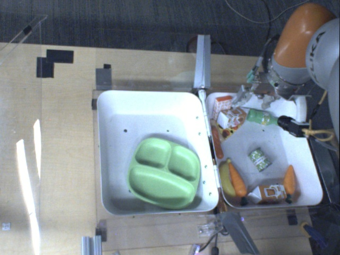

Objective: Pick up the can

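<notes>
Nothing of the pick showed as done: the can [259, 159] lay on its side near the middle of the right bin [313, 187], on bare floor, with nothing touching it. My pincer [251, 92] hung over that bin's far rim, well apart from the can and with nothing of the can in it. Whether it stood wide or narrow I could not tell, as it was too small and cluttered at that spot. By my judgement the whole job was left: travel toward the bin's middle, come down over the can, close, lift.

Several things crowded the bin. A box [229, 117] sat in the far left corner, just under my pincer, and a green packet [261, 117] lay beside it; both were between me and the can, so a straight low path risked nudging them. A banana [227, 175] and a carrot [238, 180] lay along the left wall, a second carrot [289, 178] near the right wall, and a carton [272, 194] at the near wall. None touched the can, so a drop from above looked open. A green tray [164, 171] filled much of the left bin [114, 142] and played no part
</notes>
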`<action>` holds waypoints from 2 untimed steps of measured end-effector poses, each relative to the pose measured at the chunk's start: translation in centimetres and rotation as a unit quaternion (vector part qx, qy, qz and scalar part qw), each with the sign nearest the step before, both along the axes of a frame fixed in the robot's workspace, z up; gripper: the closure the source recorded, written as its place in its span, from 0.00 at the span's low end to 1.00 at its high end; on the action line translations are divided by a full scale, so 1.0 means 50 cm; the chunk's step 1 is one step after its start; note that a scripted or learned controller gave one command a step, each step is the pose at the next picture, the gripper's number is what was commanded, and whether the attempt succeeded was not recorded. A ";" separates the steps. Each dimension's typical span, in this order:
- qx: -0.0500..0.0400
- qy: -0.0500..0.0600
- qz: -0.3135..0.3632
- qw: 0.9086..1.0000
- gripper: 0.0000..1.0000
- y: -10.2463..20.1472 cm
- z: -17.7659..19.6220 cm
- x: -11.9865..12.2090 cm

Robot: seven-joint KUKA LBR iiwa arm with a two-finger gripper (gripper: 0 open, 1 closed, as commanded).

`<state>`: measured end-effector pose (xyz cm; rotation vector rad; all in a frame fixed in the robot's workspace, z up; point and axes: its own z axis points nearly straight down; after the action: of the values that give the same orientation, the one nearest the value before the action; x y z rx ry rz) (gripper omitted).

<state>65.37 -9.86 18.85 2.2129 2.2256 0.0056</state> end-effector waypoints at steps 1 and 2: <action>0.000 -0.001 -0.054 0.999 0.00 0.027 -0.155 0.018; -0.001 -0.001 0.050 0.999 0.00 -0.068 0.047 -0.112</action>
<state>59.76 -13.27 21.22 2.0978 2.3300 0.0071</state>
